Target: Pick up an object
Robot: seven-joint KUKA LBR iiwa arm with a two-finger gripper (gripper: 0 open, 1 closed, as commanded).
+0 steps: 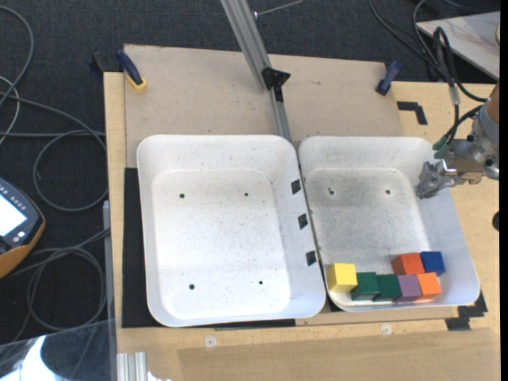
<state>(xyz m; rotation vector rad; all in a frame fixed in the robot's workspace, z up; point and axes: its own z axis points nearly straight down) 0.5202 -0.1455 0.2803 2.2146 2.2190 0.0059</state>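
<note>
Several small blocks lie along the near edge of the right bin [381,165]: a yellow block [343,275], two green blocks [376,286], a purple block [409,287], a red-orange block [410,263], an orange block [429,284] and a blue block [432,261]. My gripper [431,181] hangs over the right bin's far right rim, well behind the blocks and apart from them. Nothing shows between its fingers.
The left bin [214,228] sits beside the right one. A grey metal strut [252,46] slants down from the top to the gap between the bins. Blue clamps [131,68] hold the board's far corners. Cables lie on the floor at left.
</note>
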